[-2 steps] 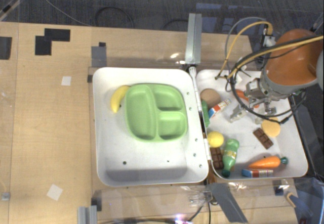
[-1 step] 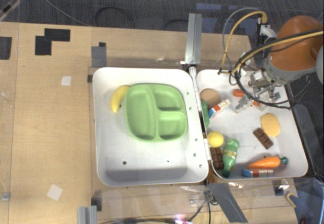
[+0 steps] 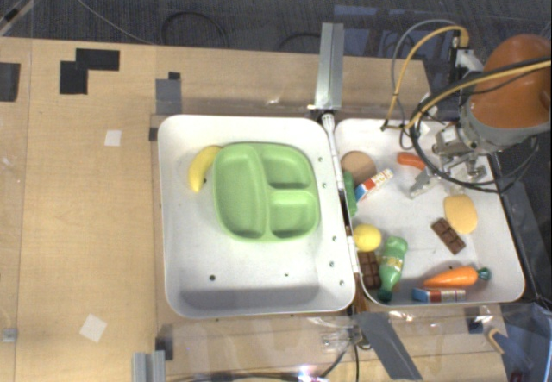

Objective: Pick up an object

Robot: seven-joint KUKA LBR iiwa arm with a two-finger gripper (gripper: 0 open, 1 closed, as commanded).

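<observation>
Gripper (image 3: 448, 166) hangs over the far-right part of the right bin (image 3: 511, 285), under the orange wrist and a tangle of cables. Can't tell finger state from here, nothing visibly held.

No target picked yet. Candidates in the right bin: pale yellow oval piece (image 3: 461, 213) just near of the gripper, brown chocolate bar (image 3: 448, 235) touching its near-left edge, carrot (image 3: 452, 277) along the near wall, green bottle (image 3: 392, 262) and lemon (image 3: 367, 238) by the left wall.

My call: go for the oval piece. Shortest move, open floor to its right and far side. Come straight down and close across its short axis so the fingers miss the chocolate bar.

Skip the carrot and bottle: tight against walls and neighbours, poor finger room.

Left bin (image 3: 181, 285) holds a green divided tray (image 3: 263, 191) and a banana (image 3: 202, 166); long reach over the centre divider (image 3: 338, 191), not worth it.
</observation>
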